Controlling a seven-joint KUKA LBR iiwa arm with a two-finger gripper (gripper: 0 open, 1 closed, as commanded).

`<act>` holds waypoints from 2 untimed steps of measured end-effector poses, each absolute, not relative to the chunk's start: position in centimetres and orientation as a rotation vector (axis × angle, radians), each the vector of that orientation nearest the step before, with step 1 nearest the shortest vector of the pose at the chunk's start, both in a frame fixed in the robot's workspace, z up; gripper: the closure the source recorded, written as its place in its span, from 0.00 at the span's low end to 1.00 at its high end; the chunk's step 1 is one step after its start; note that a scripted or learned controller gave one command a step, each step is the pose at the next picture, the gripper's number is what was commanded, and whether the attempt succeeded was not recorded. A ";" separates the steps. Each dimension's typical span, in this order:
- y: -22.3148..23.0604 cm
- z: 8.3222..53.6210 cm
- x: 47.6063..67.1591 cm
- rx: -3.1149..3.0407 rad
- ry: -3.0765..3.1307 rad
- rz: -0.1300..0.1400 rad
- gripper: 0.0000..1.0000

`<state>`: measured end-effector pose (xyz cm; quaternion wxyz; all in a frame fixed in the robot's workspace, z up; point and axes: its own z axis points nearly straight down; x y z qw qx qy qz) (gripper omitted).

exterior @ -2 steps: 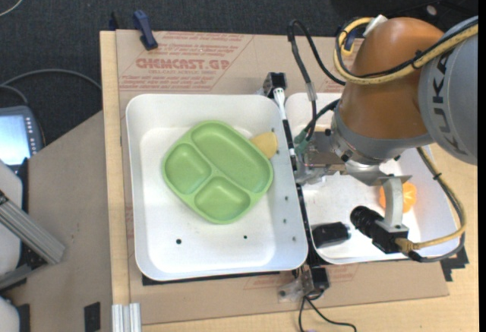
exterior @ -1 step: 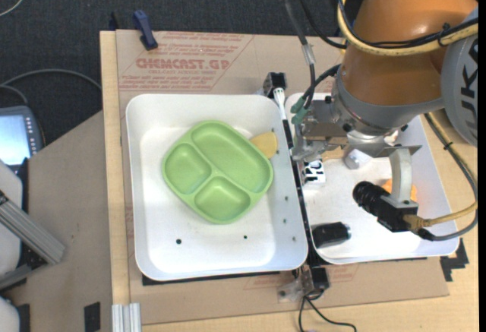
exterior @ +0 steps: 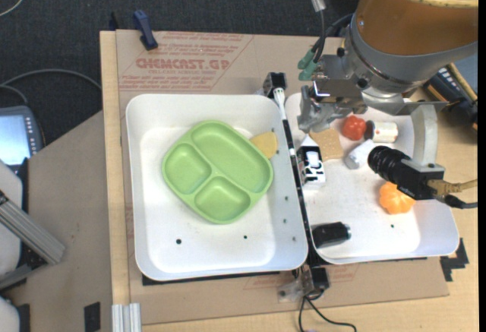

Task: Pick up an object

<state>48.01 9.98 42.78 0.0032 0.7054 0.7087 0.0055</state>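
Red round toy (exterior: 353,126) sits at the right white bin's (exterior: 437,243) far end, and I've got the gripper (exterior: 323,112) hanging just beside it, so it's my likely target; grip state, I can't tell.

Robotics lab: cardboard-topped bench (exterior: 190,57) w/ clamped white bins (exterior: 144,171), loose cables (exterior: 45,80).

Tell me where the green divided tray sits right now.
The green divided tray lies flat in the left bin, roughly central, with a pale yellow piece touching its upper right edge.
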 end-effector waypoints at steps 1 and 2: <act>5.0 37.8 48.2 2.227 2.219 -0.005 1.00; 10.4 37.4 51.1 2.215 2.225 0.004 1.00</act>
